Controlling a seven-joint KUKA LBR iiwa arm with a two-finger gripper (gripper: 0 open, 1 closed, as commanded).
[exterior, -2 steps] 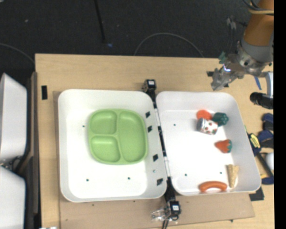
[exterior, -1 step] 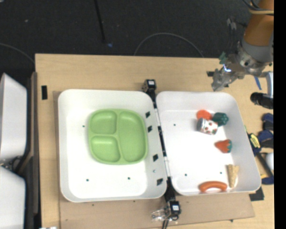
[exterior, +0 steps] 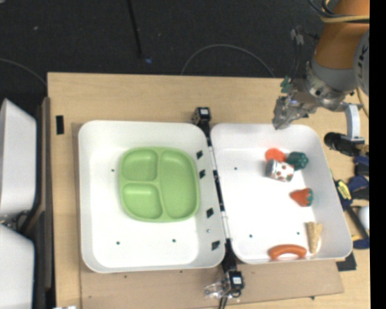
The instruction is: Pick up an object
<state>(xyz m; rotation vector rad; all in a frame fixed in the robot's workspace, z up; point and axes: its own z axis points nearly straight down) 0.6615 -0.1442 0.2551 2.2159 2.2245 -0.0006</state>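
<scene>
Up top, the gripper (exterior: 287,116) hovers above the right bin (exterior: 257,230); its opening can't be told.

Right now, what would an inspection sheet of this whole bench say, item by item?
Surface: wooden bench bearing two white bins side by side.
Job's things: right bin holds a small white spotted object touching an orange piece and a dark green piece, a red and green piece, an orange ring, a tan piece.
Clutter: green divided plate in the left bin.
Gripper: gripper above the right bin's far rim; holds nothing.
Cables: thin dark cables beyond the bench.
Surroundings: dark floor, tools at right.
</scene>
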